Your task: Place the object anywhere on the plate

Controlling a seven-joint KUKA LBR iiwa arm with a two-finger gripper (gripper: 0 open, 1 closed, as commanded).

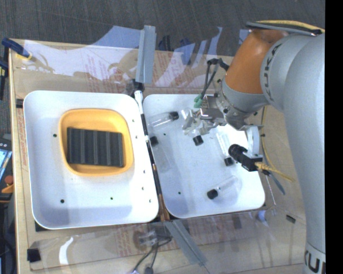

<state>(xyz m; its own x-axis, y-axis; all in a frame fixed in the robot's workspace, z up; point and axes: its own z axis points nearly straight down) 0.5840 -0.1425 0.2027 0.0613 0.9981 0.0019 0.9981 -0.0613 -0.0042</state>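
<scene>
The pincer (201,119) is seen low over the right shallow white bin (183,204); its state cannot be told. The yellow rounded plate (95,120) is seen in the left shallow white bin (46,193).

Gripper (201,114) sits over the right bin's (183,201) far side, small vials (224,188) scattered in that bin nearer the camera than it, plate (96,142) in left bin (46,204) well off to its left.

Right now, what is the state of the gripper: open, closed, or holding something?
Gripper: cannot be told; it hangs over the right bin among small clear vials.
</scene>
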